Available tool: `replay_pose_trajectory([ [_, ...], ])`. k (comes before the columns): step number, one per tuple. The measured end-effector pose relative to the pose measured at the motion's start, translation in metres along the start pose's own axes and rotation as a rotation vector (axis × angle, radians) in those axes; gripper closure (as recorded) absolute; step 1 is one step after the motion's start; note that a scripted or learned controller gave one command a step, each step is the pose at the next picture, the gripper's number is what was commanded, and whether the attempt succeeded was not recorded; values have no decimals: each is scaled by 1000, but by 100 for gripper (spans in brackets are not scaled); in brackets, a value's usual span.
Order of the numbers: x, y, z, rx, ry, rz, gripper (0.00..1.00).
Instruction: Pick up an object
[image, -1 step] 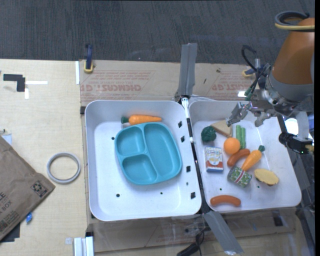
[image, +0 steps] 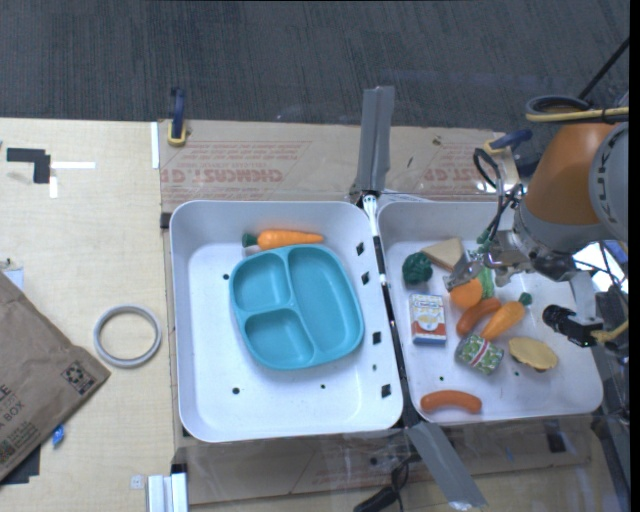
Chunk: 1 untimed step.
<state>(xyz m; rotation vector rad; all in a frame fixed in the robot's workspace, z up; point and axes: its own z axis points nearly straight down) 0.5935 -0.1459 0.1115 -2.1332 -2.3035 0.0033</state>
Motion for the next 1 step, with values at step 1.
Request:
replay_pose_trajectory([
  [1, 5, -31, 20, -1, 1, -189, 0],
])
